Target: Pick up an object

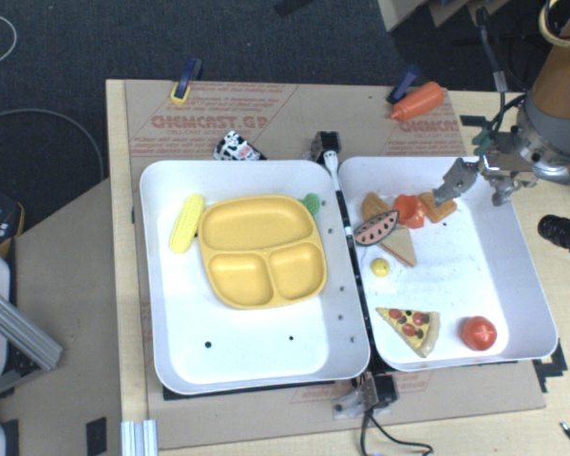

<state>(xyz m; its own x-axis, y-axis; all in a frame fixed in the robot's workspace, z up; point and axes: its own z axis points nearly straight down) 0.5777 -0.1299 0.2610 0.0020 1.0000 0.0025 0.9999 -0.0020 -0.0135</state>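
The surface (513, 388) fills most of the frame, with a printed cardboard sheet (266, 117) under two white bins. The left bin (176, 350) sits in the middle left, the right bin (513, 274) in the middle right, their inner rims touching along the centre. The arm (556, 112) comes in from the upper right edge, and its gripper (448, 190) hangs over the upper part of the right bin, close above an orange-brown block (441, 209); whether the fingers are apart or together cannot be told from this slant.

In the left bin a yellow divided tray (261, 250) lies in the middle, with a corn cob (185, 222) just beside its left edge and a small green piece (311, 201) at its upper right corner.

In the right bin a cluster lies toward the upper left: a watermelon slice (376, 226), a tan wedge (400, 248), a red piece (409, 210) and a small yellow round piece (379, 267). A pizza slice (410, 327) lies lower down, and a tomato (478, 332) sits near the lower right corner.

Outside the bins, an orange clamp (418, 101) and a yellow clamp (181, 87) grip the sheet's top edge, and a black-and-white toy (236, 147) lies above the left bin
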